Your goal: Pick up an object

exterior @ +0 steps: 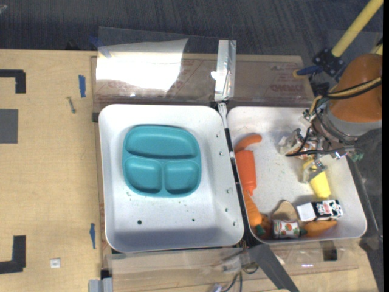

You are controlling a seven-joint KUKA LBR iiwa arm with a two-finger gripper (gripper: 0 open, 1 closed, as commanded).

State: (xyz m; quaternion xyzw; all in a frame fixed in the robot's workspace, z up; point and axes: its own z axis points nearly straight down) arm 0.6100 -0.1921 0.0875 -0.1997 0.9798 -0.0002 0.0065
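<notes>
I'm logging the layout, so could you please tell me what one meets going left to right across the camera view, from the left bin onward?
Left bin → teal divided tray → orange toy by the dividing wall → yellow piece, with the tool just above it → right bin's far rim.

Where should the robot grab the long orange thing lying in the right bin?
Probably at the middle of the long orange object, coming from above, fingers closing across its narrow width. It lies flat along the right white bin's left wall, and its lower end crowds other toys.
</notes>
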